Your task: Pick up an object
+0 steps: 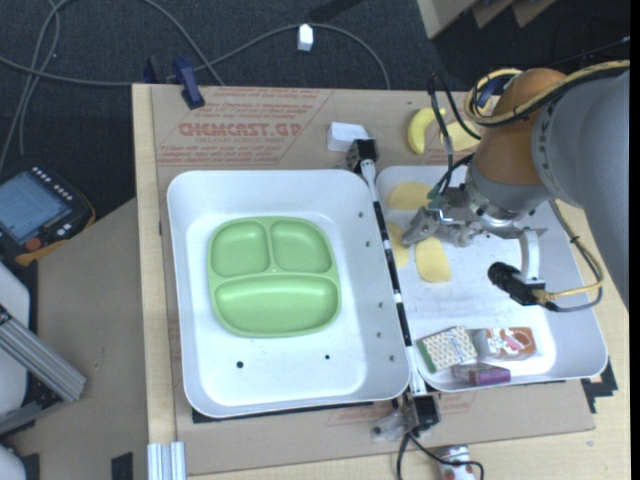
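The arm (540, 128) reaches in from 3 o'clock and hangs over the right bin (580, 353), because every loose object lies there. The left bin (190, 268) bears a green divided tray (273, 275) at its centre, seated flat with its one long compartment toward 6 o'clock.

The gripper (440, 220) sits low over the right bin's upper part. Whether it is spread or clenched cannot be told; nothing is seen grasped.

The likeliest targets are the pale yellow pieces: one (433, 261) just at 6 o'clock of the gripper, another (407, 196) at its 10 o'clock. A banana (424, 130) rests beyond the bin's far rim at 12 o'clock. Along the near wall lie a patterned packet (447, 347), a red-and-white packet (512, 342) and a purple tube (482, 374), crowded together, so a grasp there would likely be awkward.
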